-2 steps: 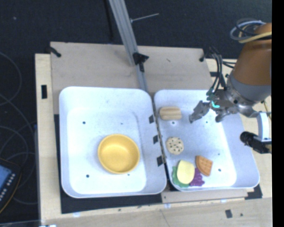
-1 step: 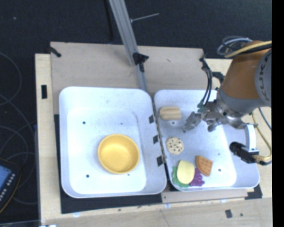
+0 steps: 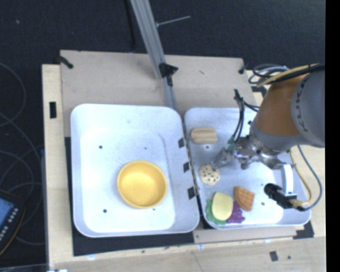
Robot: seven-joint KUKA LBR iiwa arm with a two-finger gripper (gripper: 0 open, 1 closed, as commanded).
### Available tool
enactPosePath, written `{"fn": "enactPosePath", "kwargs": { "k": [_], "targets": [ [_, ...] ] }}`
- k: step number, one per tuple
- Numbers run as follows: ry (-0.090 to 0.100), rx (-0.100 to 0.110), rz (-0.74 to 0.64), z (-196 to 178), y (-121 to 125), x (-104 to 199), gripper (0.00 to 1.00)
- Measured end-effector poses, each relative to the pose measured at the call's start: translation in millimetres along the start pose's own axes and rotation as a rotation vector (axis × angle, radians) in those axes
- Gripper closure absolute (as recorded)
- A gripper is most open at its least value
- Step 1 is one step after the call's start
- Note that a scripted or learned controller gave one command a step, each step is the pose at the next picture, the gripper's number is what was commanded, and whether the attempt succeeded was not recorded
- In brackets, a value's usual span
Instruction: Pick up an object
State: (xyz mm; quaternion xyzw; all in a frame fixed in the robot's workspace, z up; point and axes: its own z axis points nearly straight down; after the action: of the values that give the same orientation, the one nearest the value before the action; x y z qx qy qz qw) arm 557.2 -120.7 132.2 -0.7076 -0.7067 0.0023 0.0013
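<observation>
- The right bin [image 3: 198,118] is crowded along its near edge by a yellow-green piece [image 3: 221,206], an orange wedge [image 3: 245,198] and something purple [image 3: 238,216]; bare floor is left toward its far corner.
- A yellow bowl [image 3: 141,183] is seen in the left bin [image 3: 90,123], with open room around it.
- A pale spotted die [image 3: 209,175] lies near the dividing wall, and a tan wooden cylinder [image 3: 204,135] is placed beyond it.
- The gripper [image 3: 229,153] is hung just right of the die, with the arm [image 3: 280,115] reaching in from the right; whether the claw is apart or together cannot be told.
</observation>
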Motion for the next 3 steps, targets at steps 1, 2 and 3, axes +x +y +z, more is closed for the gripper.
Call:
{"fn": "enactPosePath", "kwargs": {
  "k": [1, 2, 3],
  "targets": [
    [-0.001, -0.009, 0.002, 29.6, 1.8, -2.1, 0.00],
    [0.001, -0.014, 0.008, 16.9, 3.3, -2.6, 1.00],
    [0.000, -0.012, -0.005, -39.6, 8.2, 6.0, 1.00]
  ]
}}
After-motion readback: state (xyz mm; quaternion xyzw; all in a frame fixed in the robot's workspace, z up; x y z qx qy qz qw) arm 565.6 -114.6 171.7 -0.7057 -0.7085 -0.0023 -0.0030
